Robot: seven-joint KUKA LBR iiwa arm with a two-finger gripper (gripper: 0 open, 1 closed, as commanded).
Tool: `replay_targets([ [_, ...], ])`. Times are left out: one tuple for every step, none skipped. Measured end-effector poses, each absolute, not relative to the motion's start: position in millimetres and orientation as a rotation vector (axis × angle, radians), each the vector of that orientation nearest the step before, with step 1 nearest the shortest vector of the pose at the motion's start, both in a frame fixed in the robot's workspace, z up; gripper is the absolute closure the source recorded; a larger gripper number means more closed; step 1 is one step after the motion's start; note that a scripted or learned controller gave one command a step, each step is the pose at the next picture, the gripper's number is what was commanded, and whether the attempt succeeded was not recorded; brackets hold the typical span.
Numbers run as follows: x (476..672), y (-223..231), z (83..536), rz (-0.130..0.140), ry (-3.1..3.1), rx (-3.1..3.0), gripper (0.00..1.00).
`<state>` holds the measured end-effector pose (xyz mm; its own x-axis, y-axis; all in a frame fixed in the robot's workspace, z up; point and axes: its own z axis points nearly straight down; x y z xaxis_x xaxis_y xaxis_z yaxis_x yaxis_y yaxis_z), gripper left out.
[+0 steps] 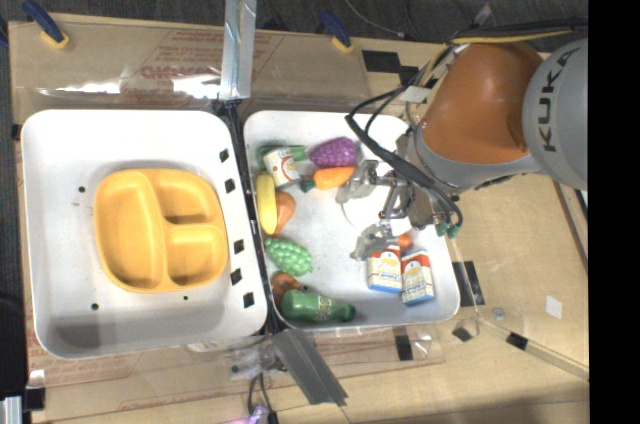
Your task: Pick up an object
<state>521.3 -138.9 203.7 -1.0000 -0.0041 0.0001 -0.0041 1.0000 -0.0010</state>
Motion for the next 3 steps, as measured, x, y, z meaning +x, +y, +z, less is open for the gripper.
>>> replay_targets([
  [558.0, -198.3, 92.4, 0.002, -3.145, 0.015, 0.0],
  [510.3, -206.8, 93.0, 0.0, -3.144, 0.049, 0.0],
  [515.8, -167.0, 91.5, -0.003, -3.135, -0.165, 0.0],
])
